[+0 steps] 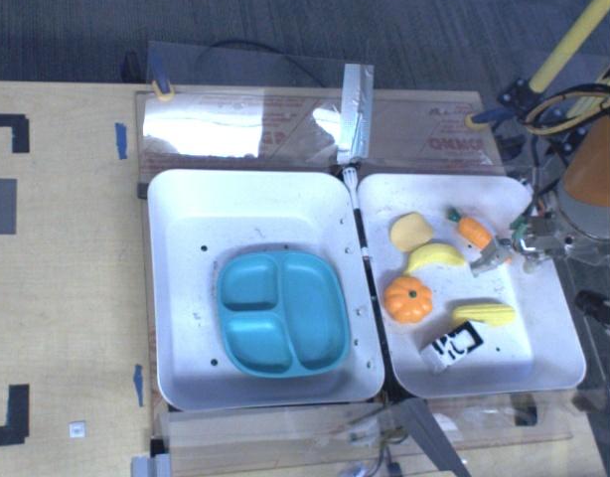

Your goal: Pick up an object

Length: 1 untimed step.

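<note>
The right bin (pixel 558 361) holds several toy foods. A pale yellow rounded piece (pixel 411 231) lies at the upper left, with a banana (pixel 436 256) just below it. An orange carrot (pixel 472 232) lies toward the bin's back. Lower down are an orange pumpkin (pixel 408 299), a yellow corn cob (pixel 484 313) and a black-and-white box (pixel 454 344). My gripper (pixel 492 252) reaches in from the right and hovers low, just right of the banana's end and below the carrot. Nothing is visibly held in it.
The left bin (pixel 176 266) contains a blue divided tray (pixel 283 311). A ridge where the two bins meet (pixel 363 266) separates them. Cables and a yellow pole (pixel 573 38) sit beyond the right bin's far corner.
</note>
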### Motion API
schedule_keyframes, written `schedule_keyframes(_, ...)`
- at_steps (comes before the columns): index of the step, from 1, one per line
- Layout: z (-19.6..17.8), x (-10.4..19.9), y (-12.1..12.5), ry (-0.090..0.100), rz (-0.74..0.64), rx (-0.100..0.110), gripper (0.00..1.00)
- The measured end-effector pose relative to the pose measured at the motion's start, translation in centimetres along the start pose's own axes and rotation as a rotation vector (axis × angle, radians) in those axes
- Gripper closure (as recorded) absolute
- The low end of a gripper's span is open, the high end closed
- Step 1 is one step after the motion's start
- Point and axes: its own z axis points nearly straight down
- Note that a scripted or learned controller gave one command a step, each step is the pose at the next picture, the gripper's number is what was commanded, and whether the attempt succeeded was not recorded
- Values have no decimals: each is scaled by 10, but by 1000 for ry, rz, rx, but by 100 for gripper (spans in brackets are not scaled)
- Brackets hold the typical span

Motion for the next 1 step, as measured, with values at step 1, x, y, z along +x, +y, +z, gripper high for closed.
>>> schedule_keyframes(1,44,-9,63,8,-19,-20,0)
